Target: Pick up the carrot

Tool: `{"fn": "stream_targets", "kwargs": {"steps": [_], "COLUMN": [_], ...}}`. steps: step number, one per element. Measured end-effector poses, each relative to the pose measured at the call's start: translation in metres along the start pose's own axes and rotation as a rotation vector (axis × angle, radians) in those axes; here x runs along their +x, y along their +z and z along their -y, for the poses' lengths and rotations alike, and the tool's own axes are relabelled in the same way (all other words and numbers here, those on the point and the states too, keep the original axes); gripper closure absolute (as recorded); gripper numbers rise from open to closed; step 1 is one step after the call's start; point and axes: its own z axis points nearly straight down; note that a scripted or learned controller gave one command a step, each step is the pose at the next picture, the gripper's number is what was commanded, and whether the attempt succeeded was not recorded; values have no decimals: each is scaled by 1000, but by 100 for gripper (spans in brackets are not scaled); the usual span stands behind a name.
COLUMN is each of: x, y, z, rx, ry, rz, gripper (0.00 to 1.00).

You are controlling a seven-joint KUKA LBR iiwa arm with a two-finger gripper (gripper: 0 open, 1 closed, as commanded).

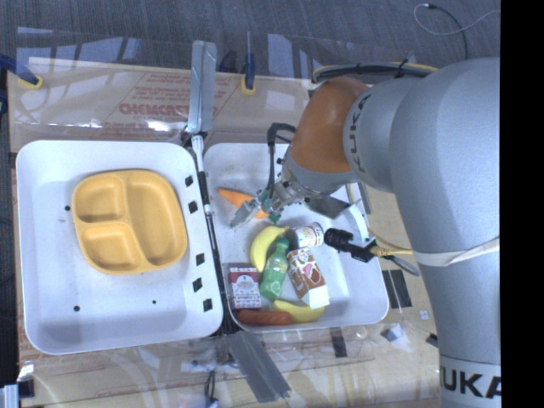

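1. The carrot [235, 197] lies in the right bin [367, 300], toward its upper left. A yellow banana [266, 245] sits at five o'clock from it, with a green bottle [275, 273] just beyond.
2. Lower in that bin lie a small red box [245, 288], a brown-and-white carton [308, 278], a small jar [309, 235], a second banana [299, 311] and a red sausage [263, 318].
3. The pincer [247, 210] sits at the carrot's four o'clock end, its fingers slightly apart and seeming to touch the carrot's tip; a firm grasp cannot be confirmed.
4. The left bin [42, 313] holds one yellow divided plate [129, 220].
5. Count: two bins, two bananas, one carrot.
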Motion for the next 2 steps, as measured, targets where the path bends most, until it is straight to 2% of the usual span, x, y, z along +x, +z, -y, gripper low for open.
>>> {"fn": "stream_targets", "kwargs": {"steps": [1, 2], "x": [-1, 27], "y": [-10, -102], "z": [0, -60], "rx": [1, -5], "ry": [-3, 10], "rz": [0, 3], "gripper": [100, 100]}}
